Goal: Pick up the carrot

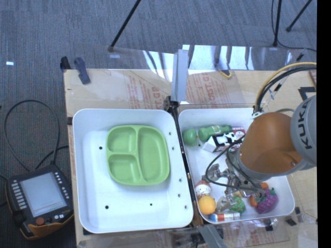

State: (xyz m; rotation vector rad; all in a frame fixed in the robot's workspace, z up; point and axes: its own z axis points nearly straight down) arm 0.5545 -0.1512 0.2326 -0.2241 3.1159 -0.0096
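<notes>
We are judging the carrot [260,191], peeking out at the purple grapes' [267,201] eleven o'clock, light, stiff, slippery; grip mid-length; we cannot tell the jaws' state.

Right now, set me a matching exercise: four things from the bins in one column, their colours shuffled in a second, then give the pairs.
Things:
1. divided plate
2. toy grapes
3. round fruit by the right bin's near wall
4. band on the arm

Colours:
A. purple
B. orange
C. light green
D. yellow-orange

Pairs: 1-C, 2-A, 3-D, 4-B
</notes>
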